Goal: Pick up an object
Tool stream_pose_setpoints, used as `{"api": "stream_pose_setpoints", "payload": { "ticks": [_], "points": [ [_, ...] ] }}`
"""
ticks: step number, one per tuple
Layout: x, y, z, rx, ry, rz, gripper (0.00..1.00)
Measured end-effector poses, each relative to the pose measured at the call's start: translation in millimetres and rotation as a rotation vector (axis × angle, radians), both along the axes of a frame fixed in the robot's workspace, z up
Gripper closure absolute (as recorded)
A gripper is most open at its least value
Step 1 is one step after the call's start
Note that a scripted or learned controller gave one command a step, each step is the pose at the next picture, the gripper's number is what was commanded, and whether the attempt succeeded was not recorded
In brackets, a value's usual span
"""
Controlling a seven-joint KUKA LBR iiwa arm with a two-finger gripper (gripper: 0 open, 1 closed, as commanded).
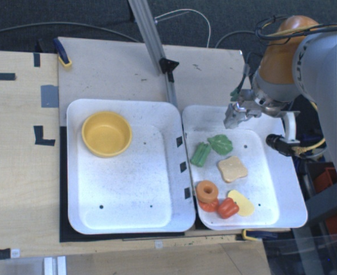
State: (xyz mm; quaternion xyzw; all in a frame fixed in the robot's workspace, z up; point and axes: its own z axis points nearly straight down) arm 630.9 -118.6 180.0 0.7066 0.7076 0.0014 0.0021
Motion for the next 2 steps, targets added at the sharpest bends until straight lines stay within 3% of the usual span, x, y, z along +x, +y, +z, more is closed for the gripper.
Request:
{"api": "stream_pose_setpoints", "payload": {
  "ticks": [1,2],
  "points": [
    [0.8,0.4,34.9,0.001,0.002,0.000,1.00],
    [1.7,45.7,41.9,0.003,0.005,0.004,1.00]
  ]
}}
